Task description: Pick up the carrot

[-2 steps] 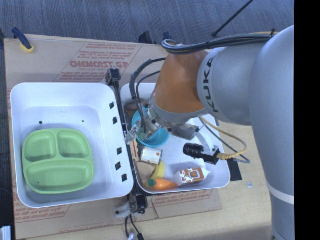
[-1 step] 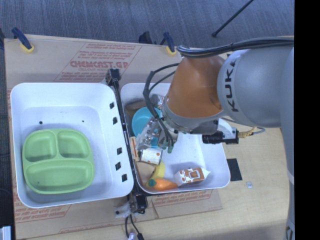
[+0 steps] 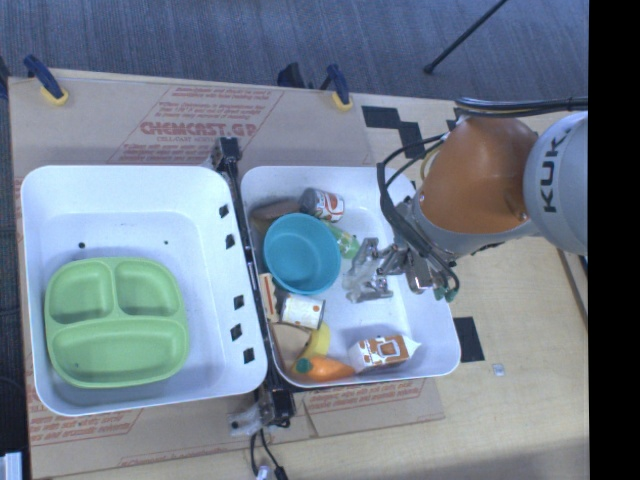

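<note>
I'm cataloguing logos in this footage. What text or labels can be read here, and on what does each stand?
"CHEMCAST GP": red print on the cardboard sheet behind the left bin.
"KU", cut off at the edge: arm housing.
Smaller red lines under "CHEMCAST GP": blurred.
Can and small carton labels: too small to read.

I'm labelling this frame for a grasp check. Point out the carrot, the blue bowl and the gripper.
carrot (image 3: 327, 370): camera view, orange body.
blue bowl (image 3: 300, 253): camera view, inner floor.
gripper (image 3: 368, 278): camera view, between its fingertips.
</note>
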`<state>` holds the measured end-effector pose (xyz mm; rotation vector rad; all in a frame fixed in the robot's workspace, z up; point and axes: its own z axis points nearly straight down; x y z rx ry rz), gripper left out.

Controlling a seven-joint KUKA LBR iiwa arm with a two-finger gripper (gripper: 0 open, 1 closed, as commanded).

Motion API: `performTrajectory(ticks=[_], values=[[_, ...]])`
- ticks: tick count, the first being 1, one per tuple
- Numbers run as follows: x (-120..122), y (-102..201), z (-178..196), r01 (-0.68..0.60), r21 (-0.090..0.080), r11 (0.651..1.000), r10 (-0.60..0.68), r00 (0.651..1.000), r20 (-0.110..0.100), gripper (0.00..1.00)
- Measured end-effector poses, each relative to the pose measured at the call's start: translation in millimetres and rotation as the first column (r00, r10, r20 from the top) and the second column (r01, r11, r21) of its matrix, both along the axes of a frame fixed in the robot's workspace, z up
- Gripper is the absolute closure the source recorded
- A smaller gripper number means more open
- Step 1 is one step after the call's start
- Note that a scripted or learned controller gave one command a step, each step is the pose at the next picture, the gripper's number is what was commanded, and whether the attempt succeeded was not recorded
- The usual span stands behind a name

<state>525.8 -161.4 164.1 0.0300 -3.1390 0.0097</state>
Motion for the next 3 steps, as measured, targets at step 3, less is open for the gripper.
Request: performTrajectory(ticks=[3], values=[[-4, 184, 27, -0.261, 0.008, 0.965, 0.261, 0.965, -0.003, 1.0]])
